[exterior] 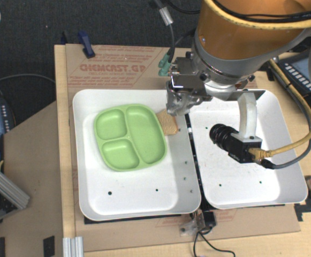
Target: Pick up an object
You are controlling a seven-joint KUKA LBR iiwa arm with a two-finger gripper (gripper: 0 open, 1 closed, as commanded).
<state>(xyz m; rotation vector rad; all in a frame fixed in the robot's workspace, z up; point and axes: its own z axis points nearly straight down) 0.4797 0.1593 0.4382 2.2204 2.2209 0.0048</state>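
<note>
Two white bins sit side by side on the surface (118,68). We see the left bin (91,181) holding a green divided plate (129,137) and a small tan block (169,124), the block just beside the plate's right edge, near the divider between the bins. The right bin (235,189) has a black cylindrical part (231,142) on a white bracket with a yellow cable running off to frame right; that looks like arm hardware, not a loose object, though we can't be sure.

The arm (257,20) comes in from upper right of frame, orange band filling the top right corner. The pincer (177,107) is low at the top edge of the left bin, right above or touching the tan block. The wrist body hides the tips, so we cannot tell whether it is open or closed, and we can't confirm contact with the block.

Our read on progress:
- Approach looks done: tool is down over the block, so that's likely the target.
- Grasp unconfirmed. Nothing is visibly held; block appears to rest on the bin floor.
- Left to do: close on the block, lift clear of the bin.

Risk as we judge it: block is tight against the plate rim and close to the bin wall, so little room for a finger on either side. It could get nudged instead of gripped.
</note>
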